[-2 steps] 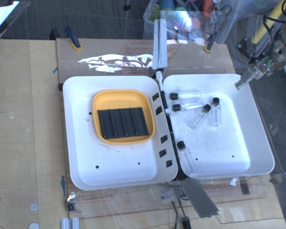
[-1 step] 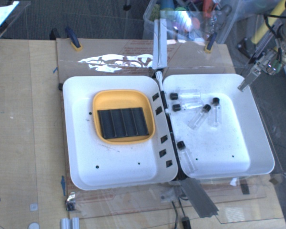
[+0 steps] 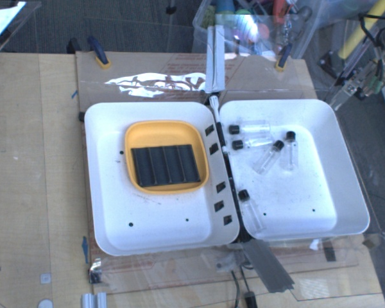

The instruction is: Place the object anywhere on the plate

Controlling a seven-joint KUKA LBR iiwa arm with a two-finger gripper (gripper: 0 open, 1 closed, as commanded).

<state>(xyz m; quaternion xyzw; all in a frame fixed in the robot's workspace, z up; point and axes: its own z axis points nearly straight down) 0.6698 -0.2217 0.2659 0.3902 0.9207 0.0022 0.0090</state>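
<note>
A yellow plate (image 3: 162, 129) with rounded corners lies in the left bin (image 3: 109, 210), toward its back. A black ribbed rectangular insert (image 3: 165, 165) rests flat on the plate and covers most of its floor. Several clear vials with black caps lie on their sides in the right bin (image 3: 321, 197). Two of them (image 3: 250, 129) (image 3: 253, 144) lie near the back left of that bin, close to the divider. Two more (image 3: 269, 156) (image 3: 289, 150) sit just right of those, almost touching. A single vial (image 3: 249, 208) lies alone near the front left.
A row of black clips (image 3: 217, 165) runs along the seam between the bins. A clear tub of coloured items (image 3: 263, 8) stands behind the bench. A grey metal bracket (image 3: 266, 267) juts out at the front edge. Blue clamps (image 3: 99, 51) hold the backing board.
</note>
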